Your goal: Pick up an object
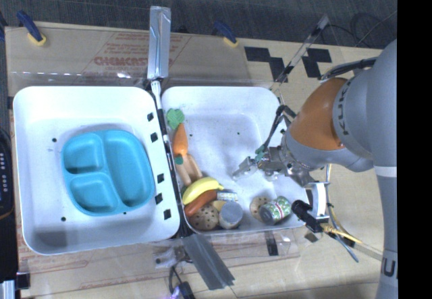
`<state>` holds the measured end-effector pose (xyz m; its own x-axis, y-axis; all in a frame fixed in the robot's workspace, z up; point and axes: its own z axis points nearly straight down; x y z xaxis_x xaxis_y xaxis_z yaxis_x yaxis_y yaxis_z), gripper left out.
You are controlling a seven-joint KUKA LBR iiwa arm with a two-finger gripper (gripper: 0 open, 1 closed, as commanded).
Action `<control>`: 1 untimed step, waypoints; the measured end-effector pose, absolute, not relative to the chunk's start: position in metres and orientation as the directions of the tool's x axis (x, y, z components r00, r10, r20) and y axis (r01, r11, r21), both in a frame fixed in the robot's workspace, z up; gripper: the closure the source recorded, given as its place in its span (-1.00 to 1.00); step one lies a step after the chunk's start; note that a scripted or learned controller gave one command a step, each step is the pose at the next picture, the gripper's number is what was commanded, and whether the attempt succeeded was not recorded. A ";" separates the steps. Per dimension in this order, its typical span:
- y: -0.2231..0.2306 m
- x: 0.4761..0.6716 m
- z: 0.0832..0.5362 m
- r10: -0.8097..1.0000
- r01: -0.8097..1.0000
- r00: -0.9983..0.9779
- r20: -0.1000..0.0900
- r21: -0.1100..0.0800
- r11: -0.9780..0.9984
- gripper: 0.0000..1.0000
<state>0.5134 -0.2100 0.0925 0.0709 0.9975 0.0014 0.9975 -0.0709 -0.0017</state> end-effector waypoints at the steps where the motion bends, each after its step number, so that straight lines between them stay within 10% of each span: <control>1: -0.206 0.479 0.093 0.998 0.998 -0.064 0.000 0.002 0.064 -1.00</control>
<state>0.4786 -0.2057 0.0926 -0.0640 0.9979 0.0001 0.9979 0.0640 0.0022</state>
